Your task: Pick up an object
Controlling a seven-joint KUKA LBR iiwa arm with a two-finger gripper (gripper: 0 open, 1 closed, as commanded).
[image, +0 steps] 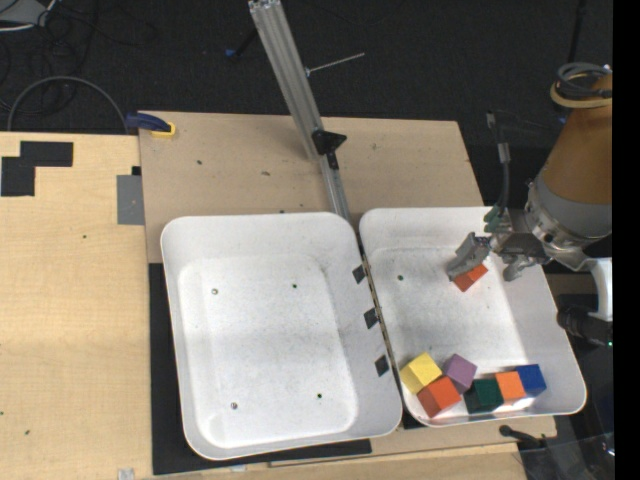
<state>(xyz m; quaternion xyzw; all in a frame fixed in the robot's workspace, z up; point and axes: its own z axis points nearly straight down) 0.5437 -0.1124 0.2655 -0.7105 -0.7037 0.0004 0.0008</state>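
Observation:
My gripper (492, 268) hangs over the far right part of the right bin (425, 230), its two grey fingers spread apart and open. A small red block (468, 279) lies at the tip of the left finger (466, 257), not between the two fingers. I cannot tell whether it touches that finger. In the bin's near corner sits a cluster of blocks: yellow (421, 370), purple (460, 370), red (438, 396), green (484, 395), orange (511, 384) and blue (531, 378).
The left bin (270, 318) stands beside the right one, with black clips (371, 317) along the shared rim. A slanted aluminium post (291, 73) rises behind the bins. A blue and yellow clamp (151, 123) lies at the far left of the bench.

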